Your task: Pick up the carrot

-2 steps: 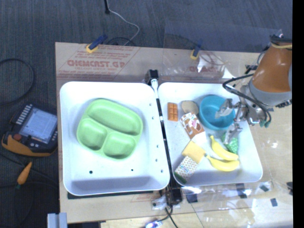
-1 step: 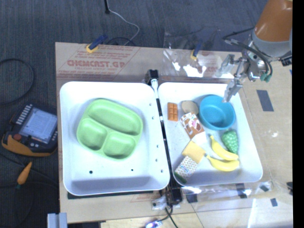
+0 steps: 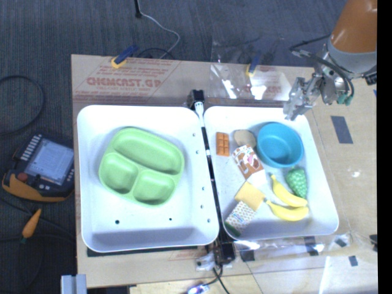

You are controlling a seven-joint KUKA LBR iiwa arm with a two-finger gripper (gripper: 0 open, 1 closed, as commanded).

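The carrot [image 3: 30, 222], a small orange taper with a green tip, lies at the lower left of the frame on the dark floor, outside both bins and just below the handheld control pendant [image 3: 44, 167]. To its right is the left bin [image 3: 92, 225], which holds a green divided plate [image 3: 142, 165]. Further right, the right bin [image 3: 321, 195] is crowded: an orange block [image 3: 222, 143] near its upper left corner, a blue bowl [image 3: 280, 144] at the top, a green bumpy fruit [image 3: 297, 180] below the bowl, two bananas [image 3: 286, 202] lower down, and a yellow wedge [image 3: 249, 195] beside them. My gripper [image 3: 298, 106] hangs over the upper right rim of that right bin, just beside the blue bowl and well apart from the carrot; I cannot tell whether it is released or clenched. My orange band [image 3: 358, 17] sits in the upper right corner of the frame
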